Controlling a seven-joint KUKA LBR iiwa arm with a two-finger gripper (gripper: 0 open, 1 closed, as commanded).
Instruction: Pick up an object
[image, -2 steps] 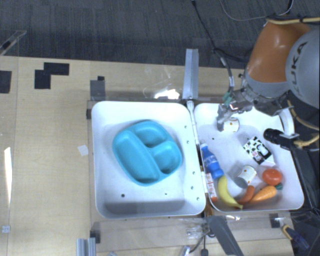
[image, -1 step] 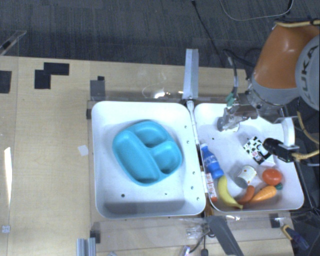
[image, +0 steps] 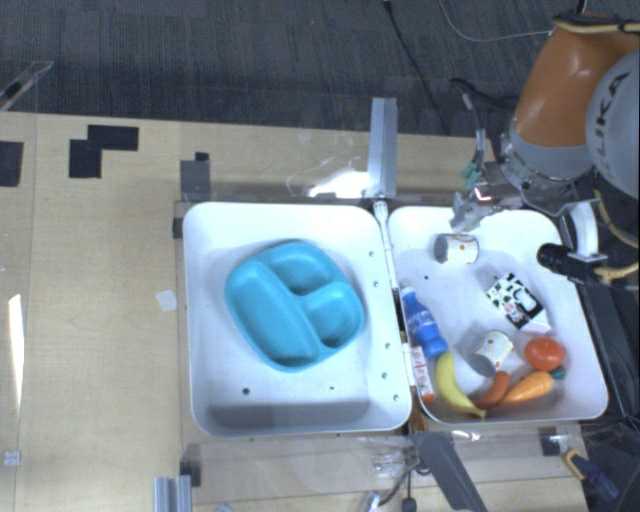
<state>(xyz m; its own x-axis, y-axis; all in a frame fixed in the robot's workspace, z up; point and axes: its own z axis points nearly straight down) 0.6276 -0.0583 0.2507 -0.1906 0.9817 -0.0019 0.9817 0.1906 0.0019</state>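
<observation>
hovering at the back of the right bin (image: 590, 385), my gripper (image: 466, 208) hangs just above a small white cylinder (image: 457, 248), a cup-like thing lying on its side near the bin's far wall. i take that as the likely target, since the tool sits right over it and nothing else is close. i cannot tell from this angle how the gripper is set, and nothing appears to be in its grasp.

from the cylinder outward: nearer the camera and to the right lies a flat black-and-white patterned card or packet (image: 514, 298). further toward the camera, a blue bottle (image: 420, 327) lies along the divider, probably smooth plastic. beyond it, at the bin's near end, a curved yellow banana (image: 452, 384), an orange carrot (image: 528, 387), a round red tomato (image: 545, 352) and a second small white cup (image: 492, 349) crowd together, touching; all look like hard toy plastic.

far left of the cylinder, the other bin (image: 215, 400) holds a blue compartment tray (image: 293, 303), glossy and rounded.
</observation>
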